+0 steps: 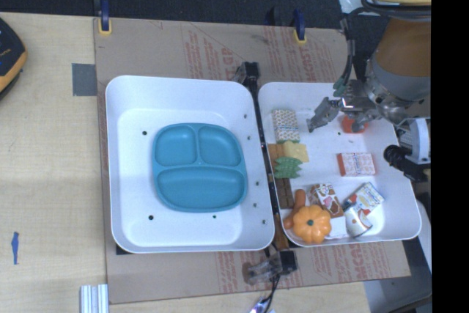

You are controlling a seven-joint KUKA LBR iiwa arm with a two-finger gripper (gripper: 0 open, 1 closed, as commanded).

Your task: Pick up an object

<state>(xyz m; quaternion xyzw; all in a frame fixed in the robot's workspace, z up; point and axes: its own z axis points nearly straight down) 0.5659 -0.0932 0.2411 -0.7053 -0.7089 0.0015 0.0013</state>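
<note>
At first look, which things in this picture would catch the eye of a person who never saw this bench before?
The blue divided plastic plate lies alone in the middle of the left white bin. In the right white bin, a round orange toy pumpkin sits at the near edge among small food packets. The grey two-finger gripper hangs over that bin's far part.

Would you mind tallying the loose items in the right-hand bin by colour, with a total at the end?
Orange: 1, the pumpkin
Green: 1, the leafy piece
Yellow: 1, the block
Red or orange-red: 2, the small box and the piece beside the gripper
Mixed print or pale: 4
Brown: 1
Total: 10
</note>
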